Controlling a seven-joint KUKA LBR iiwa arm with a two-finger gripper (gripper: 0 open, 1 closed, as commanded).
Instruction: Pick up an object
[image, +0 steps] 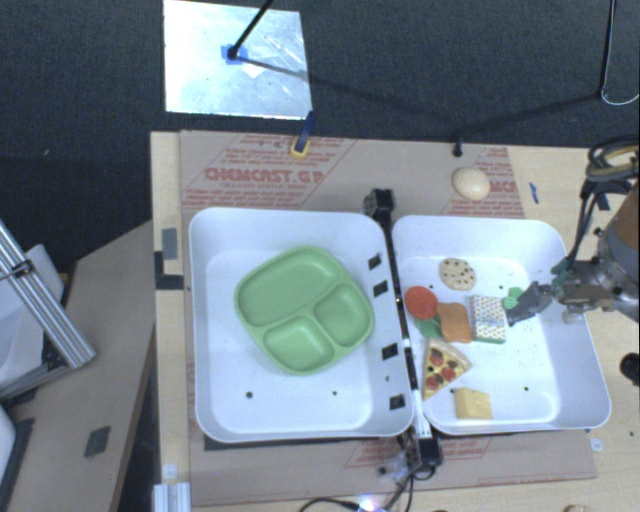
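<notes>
While most of the arm runs off the right edge of the camera view, its gripper reaches over the right bin, low above the floor near the bin's middle. Whether the tool is apart, together or clamped on anything cannot be told; its dark tip blurs into a small green piece just beside it, and that piece is too small to identify.

Several toy foods lie in the right bin, clustered toward its left side. A speckled cookie sits farthest back. Nearer the divider is a red disc, with a green shape partly hidden under it and under an orange block. Touching that block on its right is a patterned square, close to the gripper's tip. A pizza slice and a yellow wedge lie toward the front.

In the left bin rests a green plate with 3 compartments. On the bench behind the bins, a pale egg-shaped object sits apart.
</notes>
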